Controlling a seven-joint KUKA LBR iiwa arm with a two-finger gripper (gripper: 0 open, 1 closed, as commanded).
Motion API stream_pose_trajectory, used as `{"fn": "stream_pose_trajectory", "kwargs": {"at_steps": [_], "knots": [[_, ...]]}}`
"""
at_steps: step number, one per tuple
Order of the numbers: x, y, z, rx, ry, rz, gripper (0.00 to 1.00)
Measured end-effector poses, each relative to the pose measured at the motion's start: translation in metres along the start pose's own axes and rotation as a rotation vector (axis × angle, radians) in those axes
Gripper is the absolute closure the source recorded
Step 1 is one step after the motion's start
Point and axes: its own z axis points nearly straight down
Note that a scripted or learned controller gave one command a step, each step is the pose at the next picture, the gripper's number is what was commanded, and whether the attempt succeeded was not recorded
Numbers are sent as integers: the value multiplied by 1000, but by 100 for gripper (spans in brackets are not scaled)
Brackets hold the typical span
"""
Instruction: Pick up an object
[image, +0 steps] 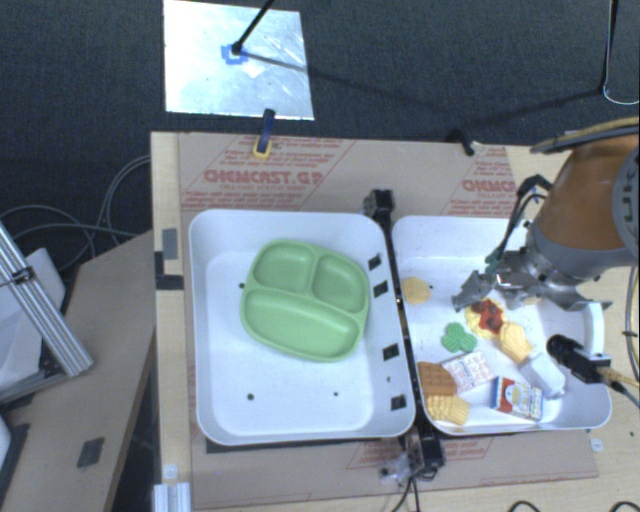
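Note:
The right white bin (430, 250) holds several toy food pieces. A red and yellow piece (489, 316) lies near its middle, with a green leafy piece (459, 338) to its left and a yellow piece (515, 342) to its right. A small yellow round piece (415, 291) sits by the bin's left wall. My gripper (488, 290) hangs just over the far edge of the red and yellow piece. I see nothing held in it.
Near the front of the right bin lie a brown cracker (435, 378), a yellow waffle (449, 408), a white packet (470, 371) and a small carton (518, 398). The left bin (220, 400) holds a green divided plate (305, 300). A black divider (392, 310) runs between the bins.

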Motion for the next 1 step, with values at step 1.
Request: {"fn": "stream_pose_trajectory", "kwargs": {"at_steps": [1], "knots": [[6, 4, 45, 1, 0, 0, 0]]}}
